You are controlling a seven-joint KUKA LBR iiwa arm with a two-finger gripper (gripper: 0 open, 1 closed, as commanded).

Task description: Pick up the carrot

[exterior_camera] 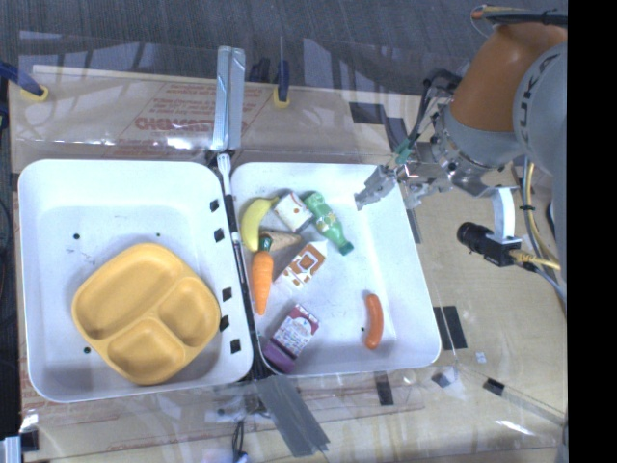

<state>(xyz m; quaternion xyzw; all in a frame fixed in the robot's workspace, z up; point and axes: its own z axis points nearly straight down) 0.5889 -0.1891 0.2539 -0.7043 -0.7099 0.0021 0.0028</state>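
- The carrot (pixel 260 280), likely light, stiff and smooth, lies by the bin's divider; mid-body looks the best hold.
- The gripper (pixel 378 187) hangs nearby; grip state unclear.

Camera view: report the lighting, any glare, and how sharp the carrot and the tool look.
Camera view: even, soft lighting; faint shadows inside the right bin; pale glare streaks on the clear sheet behind the bins; carrot reasonably sharp; tool slightly soft, its fingers hard to resolve.
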